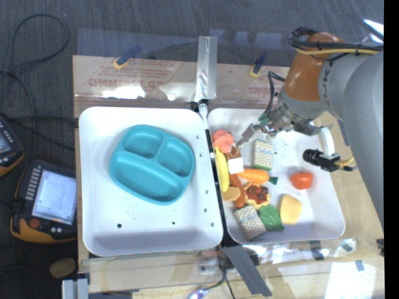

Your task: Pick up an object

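the approach step is in hand: the tool (257, 129) hangs over the right white bin (324, 220), fingers spread, gripping nothing. just below lies the patterned food packet (263, 155); next comes lowering onto it and closing.

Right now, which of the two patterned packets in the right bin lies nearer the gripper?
The upper patterned packet, just below the gripper and above the carrot. The other packet sits at the bin's front edge beside the green piece.

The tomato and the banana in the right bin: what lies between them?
In the camera view, a carrot lies between the banana and the tomato, then bare white bin floor.
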Robot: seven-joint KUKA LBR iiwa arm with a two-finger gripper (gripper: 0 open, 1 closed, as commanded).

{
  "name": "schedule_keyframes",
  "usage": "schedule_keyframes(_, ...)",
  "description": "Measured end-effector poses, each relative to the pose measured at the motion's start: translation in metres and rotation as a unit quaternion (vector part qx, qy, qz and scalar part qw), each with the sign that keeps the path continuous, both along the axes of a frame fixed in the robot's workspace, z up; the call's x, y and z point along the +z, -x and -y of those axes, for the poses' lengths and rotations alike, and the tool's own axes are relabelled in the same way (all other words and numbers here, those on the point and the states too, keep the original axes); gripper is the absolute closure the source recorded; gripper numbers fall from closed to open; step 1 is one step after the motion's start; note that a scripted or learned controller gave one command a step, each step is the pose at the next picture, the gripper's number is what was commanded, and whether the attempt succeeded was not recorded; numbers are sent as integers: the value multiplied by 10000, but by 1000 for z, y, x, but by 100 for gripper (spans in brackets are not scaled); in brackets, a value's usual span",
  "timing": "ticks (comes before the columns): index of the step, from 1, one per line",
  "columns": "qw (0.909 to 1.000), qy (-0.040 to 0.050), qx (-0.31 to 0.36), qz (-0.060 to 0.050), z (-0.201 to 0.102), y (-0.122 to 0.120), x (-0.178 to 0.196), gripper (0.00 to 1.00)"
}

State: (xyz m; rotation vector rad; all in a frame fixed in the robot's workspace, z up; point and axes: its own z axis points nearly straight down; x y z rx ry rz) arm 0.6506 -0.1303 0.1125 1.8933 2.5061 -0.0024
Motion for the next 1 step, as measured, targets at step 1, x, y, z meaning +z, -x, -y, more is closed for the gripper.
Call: schedule_keyframes(1,9951,22,984,49,27,13,-23,0)
